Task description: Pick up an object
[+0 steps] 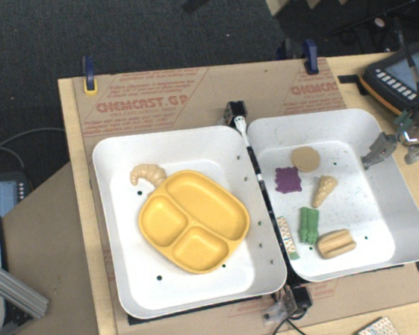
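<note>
Two white bins on a bench. The pincer (379,150) sits at the right bin's (406,208) far right rim, its fingers spread apart and holding nothing. Farthest from it, in the left bin (119,233), lies a yellow divided plate (193,221), a croissant (146,175) touching the plate's upper left edge. Nearer the pincer, in the right bin: a bread roll (334,242) below it, a green piece (308,224), a purple piece (287,181), a round cookie (305,159) closest at its left, and a cone (322,190).
</note>
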`<action>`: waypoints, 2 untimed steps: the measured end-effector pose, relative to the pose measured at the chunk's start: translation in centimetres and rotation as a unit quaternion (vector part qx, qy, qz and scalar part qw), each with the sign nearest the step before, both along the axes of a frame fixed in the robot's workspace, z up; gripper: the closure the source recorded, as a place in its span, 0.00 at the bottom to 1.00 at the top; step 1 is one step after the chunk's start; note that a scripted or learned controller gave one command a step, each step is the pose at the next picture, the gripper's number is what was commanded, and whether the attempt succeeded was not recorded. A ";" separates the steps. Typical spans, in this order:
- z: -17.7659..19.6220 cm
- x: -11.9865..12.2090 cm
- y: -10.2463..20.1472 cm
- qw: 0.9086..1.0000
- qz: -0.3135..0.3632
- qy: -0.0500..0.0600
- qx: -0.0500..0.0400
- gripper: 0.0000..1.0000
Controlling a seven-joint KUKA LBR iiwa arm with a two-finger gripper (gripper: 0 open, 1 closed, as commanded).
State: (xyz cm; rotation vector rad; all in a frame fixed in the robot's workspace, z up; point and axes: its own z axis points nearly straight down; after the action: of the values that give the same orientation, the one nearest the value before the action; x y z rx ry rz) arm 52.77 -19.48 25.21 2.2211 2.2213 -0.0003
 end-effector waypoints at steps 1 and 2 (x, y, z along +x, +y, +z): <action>-17.5 2.9 6.6 1.000 0.003 0.002 0.002 0.00; -15.7 3.0 6.2 1.000 0.000 -0.002 -0.001 1.00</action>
State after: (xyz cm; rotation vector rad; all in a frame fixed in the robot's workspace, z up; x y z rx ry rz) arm 55.76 -13.33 9.51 2.2190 2.2187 0.0021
